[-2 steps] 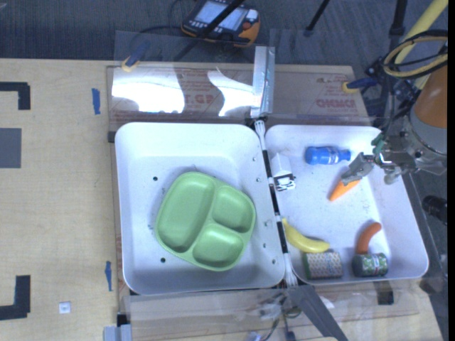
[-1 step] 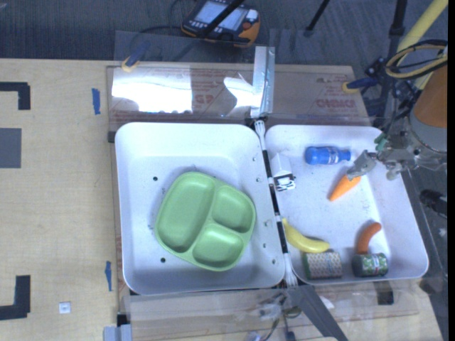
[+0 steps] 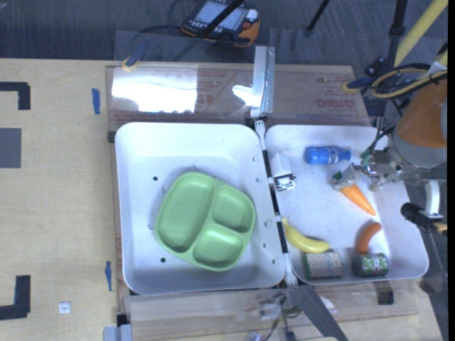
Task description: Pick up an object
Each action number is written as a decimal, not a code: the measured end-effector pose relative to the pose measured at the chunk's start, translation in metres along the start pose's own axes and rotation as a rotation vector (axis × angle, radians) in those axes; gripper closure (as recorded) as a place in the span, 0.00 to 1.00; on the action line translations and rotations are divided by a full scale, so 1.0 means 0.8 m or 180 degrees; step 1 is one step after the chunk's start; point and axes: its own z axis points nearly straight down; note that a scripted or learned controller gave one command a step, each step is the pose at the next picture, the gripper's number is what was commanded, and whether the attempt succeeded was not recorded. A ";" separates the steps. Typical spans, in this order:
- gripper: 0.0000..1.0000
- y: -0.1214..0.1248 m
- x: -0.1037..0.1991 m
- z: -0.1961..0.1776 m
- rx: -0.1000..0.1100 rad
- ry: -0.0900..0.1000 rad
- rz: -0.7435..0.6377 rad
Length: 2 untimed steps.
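My gripper (image 3: 364,174) hangs low in the right bin (image 3: 416,258), near its back right, with its jaws open. It is right over the thick end of an orange carrot (image 3: 360,198), which lies slanting toward the front right. The carrot's thick end sits between or just under the fingers; I cannot tell if they touch it. A blue bottle (image 3: 327,155) lies just left of the gripper. Nearer the front are a banana (image 3: 306,241), a red-orange sausage-shaped piece (image 3: 367,236), a speckled can (image 3: 323,264) and a green can (image 3: 371,264).
The left bin (image 3: 135,162) holds a green divided plate (image 3: 205,219). A metal divider (image 3: 274,197) runs between the bins. The grey arm with its orange band (image 3: 426,119) fills the right edge. A handheld controller (image 3: 220,20) lies behind the bench.
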 end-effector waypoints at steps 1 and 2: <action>1.00 -0.002 -0.004 -0.010 0.0009 -0.0022 0.0005; 1.00 -0.003 0.059 -0.111 0.0035 -0.0041 0.0606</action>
